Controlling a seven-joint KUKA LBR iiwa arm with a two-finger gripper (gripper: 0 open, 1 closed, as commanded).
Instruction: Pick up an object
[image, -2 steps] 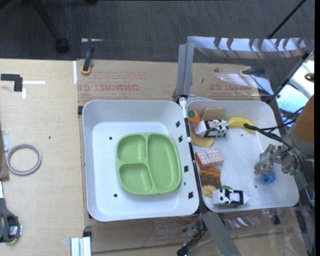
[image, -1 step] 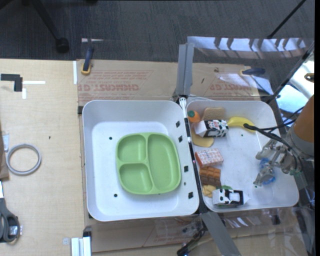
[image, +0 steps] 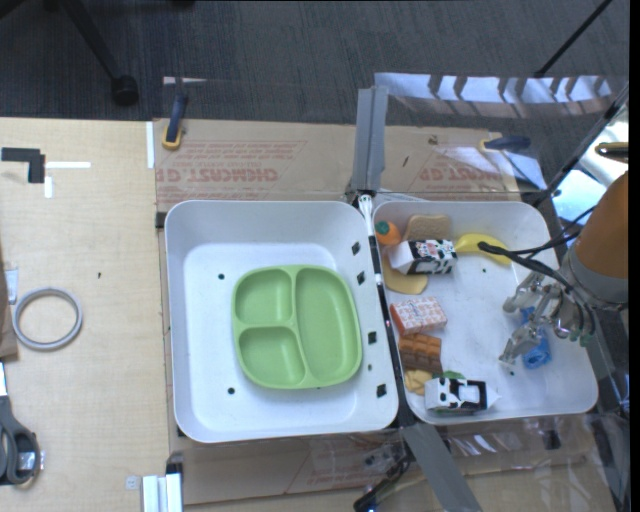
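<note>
Camera view: in the right bin, a small blue object sits partly hidden directly beneath the hand. Finger spread cannot be determined. Farther back, a banana lies beyond the hand.

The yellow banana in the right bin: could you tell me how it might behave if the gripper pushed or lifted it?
The banana is curved and smooth, so it would probably pivot or slide against the right bin floor. It looks like a toy, likely light and stiff.

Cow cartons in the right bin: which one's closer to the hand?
The lower cow carton, by the bin's front edge, lies closer to the hand than the upper carton beside the banana.
</note>
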